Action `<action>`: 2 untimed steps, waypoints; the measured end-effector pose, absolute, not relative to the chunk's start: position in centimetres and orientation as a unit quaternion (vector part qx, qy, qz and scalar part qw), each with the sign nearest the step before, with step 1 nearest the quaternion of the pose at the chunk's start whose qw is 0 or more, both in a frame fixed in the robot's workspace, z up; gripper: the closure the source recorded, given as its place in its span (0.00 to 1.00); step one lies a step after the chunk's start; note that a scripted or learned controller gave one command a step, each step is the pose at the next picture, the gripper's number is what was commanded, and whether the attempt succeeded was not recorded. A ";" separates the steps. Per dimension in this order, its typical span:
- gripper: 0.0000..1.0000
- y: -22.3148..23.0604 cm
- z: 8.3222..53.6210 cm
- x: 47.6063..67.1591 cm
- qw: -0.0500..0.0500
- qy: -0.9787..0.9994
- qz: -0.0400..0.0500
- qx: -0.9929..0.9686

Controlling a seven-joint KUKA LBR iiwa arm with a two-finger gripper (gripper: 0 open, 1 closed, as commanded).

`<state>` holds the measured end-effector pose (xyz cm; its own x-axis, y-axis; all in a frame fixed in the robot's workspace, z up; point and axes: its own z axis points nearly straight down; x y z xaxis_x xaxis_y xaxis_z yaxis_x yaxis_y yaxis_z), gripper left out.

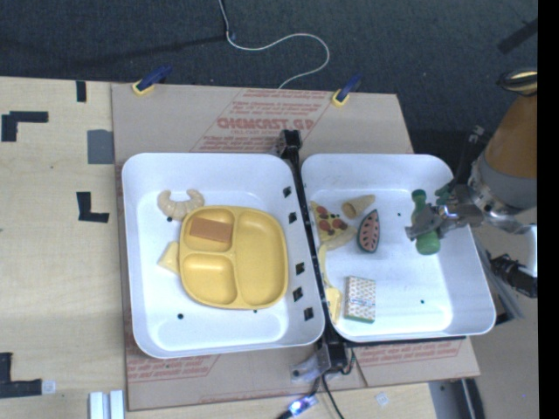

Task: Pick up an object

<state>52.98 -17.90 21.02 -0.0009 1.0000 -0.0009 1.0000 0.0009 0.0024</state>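
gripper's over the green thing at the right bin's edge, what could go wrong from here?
1. The green toy lies close to the right bin's right wall, under the gripper; a finger may hit the wall.
2. Whether the gripper actually has the toy cannot be seen, so a lift may come up bare.
3. A slip could drop the toy toward the watermelon slice.

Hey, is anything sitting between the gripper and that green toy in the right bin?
No. The gripper is right at the green toy near the right bin's right wall. The watermelon slice lies apart, further left.
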 end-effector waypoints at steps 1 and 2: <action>1.00 -17.8 22.5 53.0 0.000 0.708 0.000 0.707; 1.00 -13.0 23.3 56.6 0.000 0.710 0.001 0.705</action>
